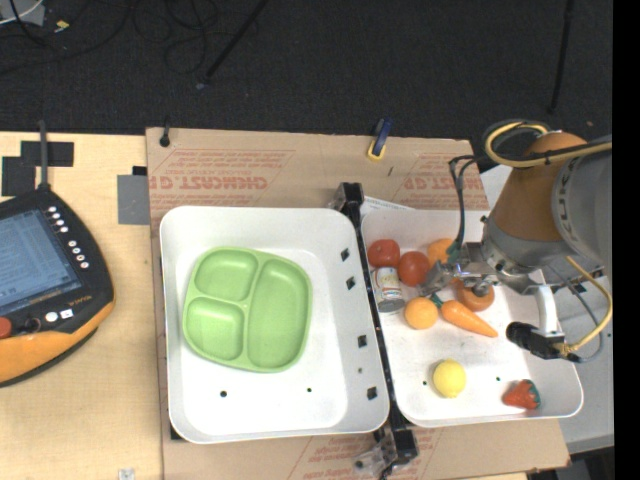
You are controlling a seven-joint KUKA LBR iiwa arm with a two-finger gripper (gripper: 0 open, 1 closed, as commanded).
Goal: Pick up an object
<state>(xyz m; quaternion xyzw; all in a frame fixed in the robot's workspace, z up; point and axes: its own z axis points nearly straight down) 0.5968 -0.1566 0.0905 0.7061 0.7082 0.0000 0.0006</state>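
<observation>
The right bin [560, 393] holds several toy foods. Two red tomatoes [383, 253] [413, 266] lie at its far left beside a small can [388, 290]. An orange ball [421, 314] and a carrot [468, 318] sit mid-bin. A yellow lemon [449, 378] and a strawberry [520, 395] lie near the front. My gripper [458, 273] is low in the bin's far half, just above the carrot and next to a reddish-orange fruit [478, 296]. An orange piece [440, 251] shows behind it. The wrist and cables hide what is under the gripper.
The left bin [175, 230] holds a green divided plate [247, 308]. A black divider [362, 298] runs between the bins. A teach pendant [40, 278] lies on the bench at far left. A black cable end [535, 340] hangs over the right bin.
</observation>
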